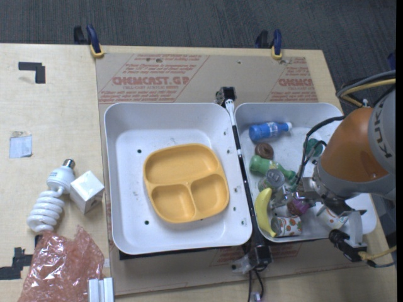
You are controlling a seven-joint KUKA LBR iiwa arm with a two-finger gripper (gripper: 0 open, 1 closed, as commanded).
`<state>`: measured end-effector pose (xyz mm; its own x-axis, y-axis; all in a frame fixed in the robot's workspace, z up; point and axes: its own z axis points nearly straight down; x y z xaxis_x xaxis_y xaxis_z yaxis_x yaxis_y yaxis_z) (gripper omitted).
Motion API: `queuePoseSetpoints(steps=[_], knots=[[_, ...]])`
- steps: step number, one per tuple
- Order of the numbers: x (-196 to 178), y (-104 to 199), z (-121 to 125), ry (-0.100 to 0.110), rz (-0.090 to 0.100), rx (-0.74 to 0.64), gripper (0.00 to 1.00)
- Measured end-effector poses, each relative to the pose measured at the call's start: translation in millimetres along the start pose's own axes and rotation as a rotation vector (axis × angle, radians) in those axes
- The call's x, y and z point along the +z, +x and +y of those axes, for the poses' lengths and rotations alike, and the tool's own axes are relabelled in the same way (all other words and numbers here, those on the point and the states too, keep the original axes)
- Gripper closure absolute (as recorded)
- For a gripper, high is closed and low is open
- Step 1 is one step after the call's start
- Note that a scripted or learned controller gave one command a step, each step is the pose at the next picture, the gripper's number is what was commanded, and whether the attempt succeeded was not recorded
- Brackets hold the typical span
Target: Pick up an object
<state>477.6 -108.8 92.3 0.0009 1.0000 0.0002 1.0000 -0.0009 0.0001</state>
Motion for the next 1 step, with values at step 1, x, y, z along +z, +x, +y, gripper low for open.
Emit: queuePoseSetpoints(steps=[1], knots=[[-9.9, -0.6, 1.3, -0.002, -0.001, 0.001, 1.00]])
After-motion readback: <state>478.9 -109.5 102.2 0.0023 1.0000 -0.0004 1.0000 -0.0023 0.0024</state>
